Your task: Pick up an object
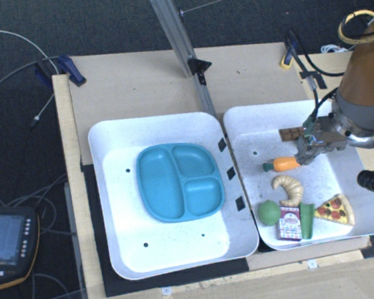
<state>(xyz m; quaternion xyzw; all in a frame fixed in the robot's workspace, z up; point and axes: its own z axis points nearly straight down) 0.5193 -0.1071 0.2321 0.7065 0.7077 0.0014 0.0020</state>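
Observation:
The right bin (pixel 238 129) holds several toy foods. An orange carrot (pixel 282 164) lies near its middle, with a tan croissant (pixel 288 187) just below it. A brown chocolate bar (pixel 290 134) sits toward the back. Along the front lie a green ball (pixel 269 212), a small red and white box (pixel 289 225), a green stick (pixel 307 219) and a pizza slice (pixel 335 210). My gripper (pixel 306 152) reaches in from the right and hangs low over the carrot's right end, between the carrot and the chocolate bar. Nothing is visibly held.
The left bin (pixel 111 187) carries a blue divided plate (pixel 179 181). A metal pole (pixel 177 32) slants down to the gap between the bins. Black clips (pixel 230 172) sit on the shared edge. Cables and a pendant (pixel 6 243) lie off the bench at left.

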